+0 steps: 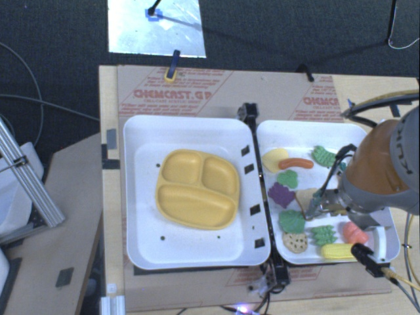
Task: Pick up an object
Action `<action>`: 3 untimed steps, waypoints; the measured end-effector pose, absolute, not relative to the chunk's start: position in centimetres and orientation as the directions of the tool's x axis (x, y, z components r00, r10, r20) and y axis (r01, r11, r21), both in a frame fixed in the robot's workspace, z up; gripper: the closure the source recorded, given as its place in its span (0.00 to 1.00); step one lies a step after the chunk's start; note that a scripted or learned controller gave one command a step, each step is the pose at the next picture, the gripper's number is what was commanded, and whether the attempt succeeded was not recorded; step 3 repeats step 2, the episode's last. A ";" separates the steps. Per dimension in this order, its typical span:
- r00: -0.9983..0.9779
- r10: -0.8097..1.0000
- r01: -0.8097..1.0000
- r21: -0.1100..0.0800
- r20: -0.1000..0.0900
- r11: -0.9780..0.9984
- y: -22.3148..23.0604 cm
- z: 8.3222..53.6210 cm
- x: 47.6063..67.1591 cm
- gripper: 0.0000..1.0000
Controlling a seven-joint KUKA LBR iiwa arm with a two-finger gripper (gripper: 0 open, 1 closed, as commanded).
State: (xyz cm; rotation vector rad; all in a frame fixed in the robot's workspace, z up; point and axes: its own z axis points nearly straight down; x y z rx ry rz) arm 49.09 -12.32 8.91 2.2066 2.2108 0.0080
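- The bench carries two shallow white bins side by side: the left bin and the right bin.
- A yellow divided tray with three compartments lies in the middle of the left bin.
- The right bin holds a scatter of toy food, any piece of which could be the object to pick up.
- The grey arm with its orange band comes in from the right and covers the right half of that bin.
- The gripper points down and to the left near the middle of the right bin; its dark fingers are too small and blurred to read, so it cannot be told whether the claw is open or closed, or whether it holds anything.
- A tan flat piece lies right at the claw's tip, apparently touching it.
- A purple grape bunch sits just left of the claw.
- A dark green leafy piece lies just below and left of the tip.
- A cookie rests near the bin's front edge, below the green piece.
- A small green piece and a yellow corn cob lie below the claw.
- A red-orange piece shows beside the arm.
- A yellow lemon, an orange sausage and a green piece lie well above the claw, toward the bin's far side.
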 end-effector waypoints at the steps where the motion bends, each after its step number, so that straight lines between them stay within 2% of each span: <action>1: -0.002 1.000 1.000 0.014 -0.005 0.002 -12.2 8.9 49.1 0.00; 2: 0.002 1.000 1.000 0.005 -0.005 -0.002 -18.8 8.5 51.6 0.00; 3: 0.002 1.000 1.000 0.005 -0.005 -0.002 -18.8 8.5 51.6 0.00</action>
